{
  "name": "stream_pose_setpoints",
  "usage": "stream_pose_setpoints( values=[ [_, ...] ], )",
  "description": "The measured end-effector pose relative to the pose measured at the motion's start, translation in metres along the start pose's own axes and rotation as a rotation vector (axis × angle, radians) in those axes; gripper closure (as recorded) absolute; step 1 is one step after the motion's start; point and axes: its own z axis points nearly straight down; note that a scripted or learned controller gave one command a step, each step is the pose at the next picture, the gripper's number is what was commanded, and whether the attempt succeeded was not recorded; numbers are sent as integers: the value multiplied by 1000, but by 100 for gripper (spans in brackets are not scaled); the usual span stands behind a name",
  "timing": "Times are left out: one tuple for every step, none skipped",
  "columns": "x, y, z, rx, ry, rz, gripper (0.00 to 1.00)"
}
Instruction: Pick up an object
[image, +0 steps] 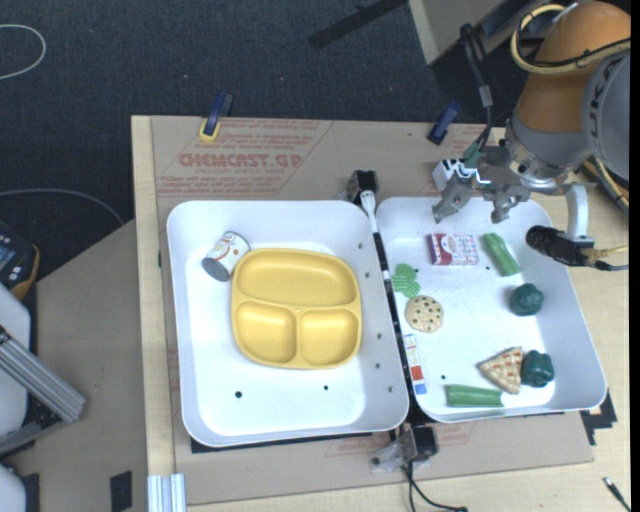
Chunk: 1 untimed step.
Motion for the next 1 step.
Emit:
stream_pose_setpoints(
  values=[
    [0,3,-10,-16,-2,-2,0]
  ],
)
